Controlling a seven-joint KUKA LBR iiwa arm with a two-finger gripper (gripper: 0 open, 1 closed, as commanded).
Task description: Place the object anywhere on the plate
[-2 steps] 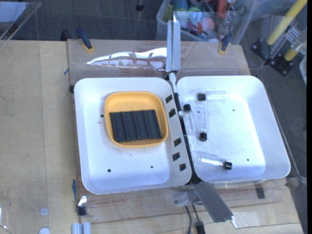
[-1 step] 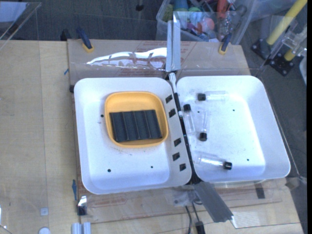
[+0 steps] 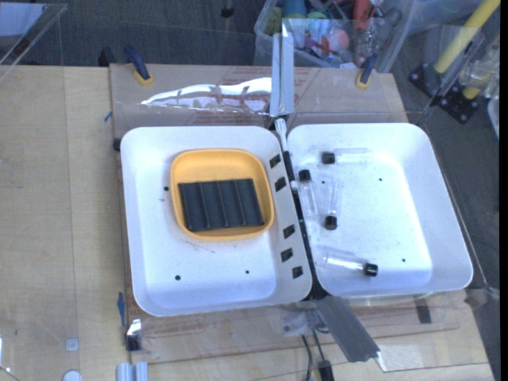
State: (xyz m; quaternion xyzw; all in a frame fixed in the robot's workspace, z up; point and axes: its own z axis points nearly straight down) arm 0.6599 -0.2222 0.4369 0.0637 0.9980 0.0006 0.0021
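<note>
Item one: yellow plate (image 3: 184,165), squarish with rounded corners, set in the left white bin (image 3: 159,280) towards its far half. Item two: dark ribbed block (image 3: 221,203), rectangular and grooved into four strips, laid flat inside the plate, covering most of its floor and lying nearer the plate's near rim. Item three: right white bin (image 3: 417,213), placed just right of the plate's bin, the two touching along a seam marked by a row of small black tabs (image 3: 286,209). Item four: four clear tubes with black caps, all held in the right bin, well apart from the plate; one (image 3: 345,158) is found level with the plate's far rim, two (image 3: 329,205) (image 3: 306,190) lie level with the plate's middle, close to the seam, and one (image 3: 347,264) is beyond the plate's near rim. Item five: clear box of coloured objects (image 3: 341,14), stood on the floor behind the bins. Gripper: state and load cannot be told.
</note>
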